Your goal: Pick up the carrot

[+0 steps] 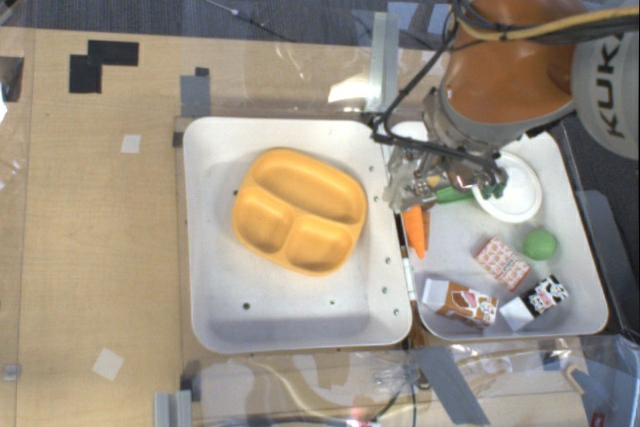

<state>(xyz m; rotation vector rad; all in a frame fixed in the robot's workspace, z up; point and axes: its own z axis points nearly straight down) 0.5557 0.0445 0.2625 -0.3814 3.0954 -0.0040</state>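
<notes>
In the camera view, the gripper (418, 200) hangs low over the left edge of the right bin (590, 310), directly above the carrot (415, 230). The carrot lies along this left edge, its upper end under the gripper; I cannot tell if the claw is wide, narrow, or gripping it. A yellow divided plate (298, 210) sits in the middle of the left bin (215, 315). Near the right bin's front edge lie a green ball (540, 243) and small cartons (468, 303).

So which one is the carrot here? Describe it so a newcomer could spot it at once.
Look at the right-hand bin, the one the arm reaches over. Along its left wall, just below the gripper, lies the carrot, pointing down the picture. It is the only slim orange thing there; its neighbours are small boxes, a green ball and a white plate.
</notes>
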